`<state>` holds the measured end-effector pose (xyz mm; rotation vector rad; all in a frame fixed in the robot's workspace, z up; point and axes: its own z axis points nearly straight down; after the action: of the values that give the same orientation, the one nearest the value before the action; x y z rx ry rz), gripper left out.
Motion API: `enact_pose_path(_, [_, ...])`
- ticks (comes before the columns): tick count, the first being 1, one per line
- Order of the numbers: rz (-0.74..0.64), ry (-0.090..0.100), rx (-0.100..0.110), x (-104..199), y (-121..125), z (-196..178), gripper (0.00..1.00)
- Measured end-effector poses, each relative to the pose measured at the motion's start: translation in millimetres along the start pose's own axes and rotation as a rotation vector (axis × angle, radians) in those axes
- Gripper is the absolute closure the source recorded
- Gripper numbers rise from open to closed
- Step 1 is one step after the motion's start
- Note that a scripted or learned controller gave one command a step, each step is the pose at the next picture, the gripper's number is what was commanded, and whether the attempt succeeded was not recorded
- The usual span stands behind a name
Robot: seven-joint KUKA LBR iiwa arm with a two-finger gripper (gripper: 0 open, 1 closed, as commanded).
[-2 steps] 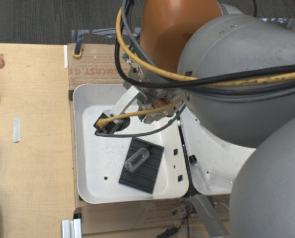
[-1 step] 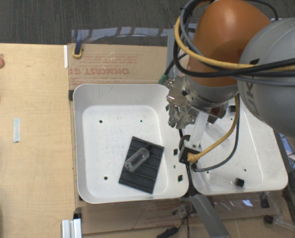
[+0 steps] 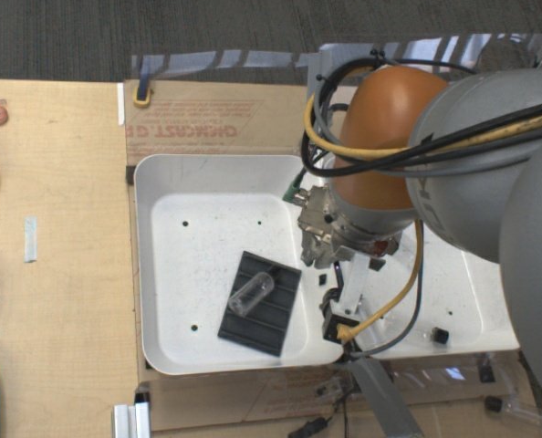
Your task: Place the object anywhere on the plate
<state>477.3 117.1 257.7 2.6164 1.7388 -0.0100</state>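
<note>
The hand (image 3: 318, 245) hangs over the right edge of the left bin (image 3: 161, 199), just right of the dark ridged plate (image 3: 273, 313); its grip cannot be told. A clear cylindrical object (image 3: 251, 293) lies on the plate's upper-left part.

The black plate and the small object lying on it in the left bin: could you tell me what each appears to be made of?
The plate looks like matte black plastic or rubber; parallel ridges run along it and it shows no shine. The object on it looks like clear plastic or glass, a small cylinder: the dark plate shows through it, with pale highlights along its side.
</note>
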Motion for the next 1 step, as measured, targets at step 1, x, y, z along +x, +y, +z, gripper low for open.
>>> enact_pose_path(1, [0.034,0.001,-0.002,-20.6,9.3,-48.2,1.00])
